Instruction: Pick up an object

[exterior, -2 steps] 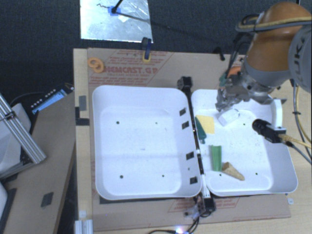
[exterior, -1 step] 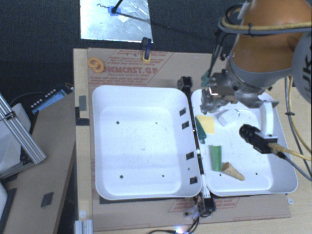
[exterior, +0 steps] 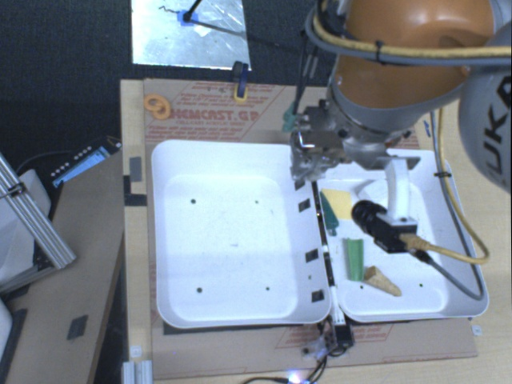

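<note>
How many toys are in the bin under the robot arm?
3 that I can see in the right bin: a yellow piece near the top, a green block below it, a tan wedge lowest. The arm may hide more.

Grey arm (exterior: 480, 118) — glossy orange band (exterior: 408, 22), yellow cable (exterior: 384, 50) looped around.

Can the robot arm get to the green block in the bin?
Probably yes. The green block lies bare in the right bin, beside a tan wedge, and the arm hangs just above that bin.

Red print on the cardboard sheet (exterior: 216, 106) under the bins reads roughly "HEMCAST"; the rest is illegible.
</note>
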